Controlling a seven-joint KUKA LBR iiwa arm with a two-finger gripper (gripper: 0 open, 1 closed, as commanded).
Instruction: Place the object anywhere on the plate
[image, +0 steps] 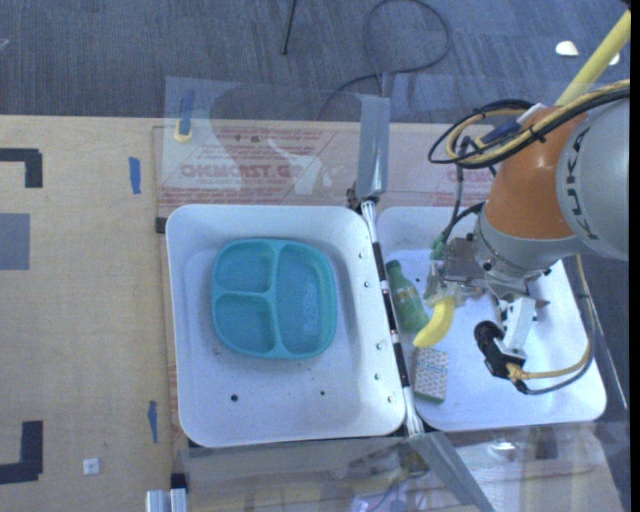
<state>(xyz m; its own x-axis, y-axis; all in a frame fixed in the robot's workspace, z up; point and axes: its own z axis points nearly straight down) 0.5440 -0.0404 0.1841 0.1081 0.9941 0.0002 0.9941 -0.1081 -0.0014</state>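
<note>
A teal divided plate (273, 297) lies in the left white bin (190, 400). In the right bin (570, 390), near its left wall, a yellow banana (435, 324) lies aslant. My gripper (447, 287) hangs right over the banana's upper end, under the grey and orange wrist. The wrist hides where the gripper meets the banana, so I cannot tell whether it holds the fruit.
A green bottle (403, 294) lies beside the banana against the divider between the bins. A small patterned packet (431, 373) sits just below the banana. Black and yellow cables (510, 365) loop from the wrist over the right bin.
</note>
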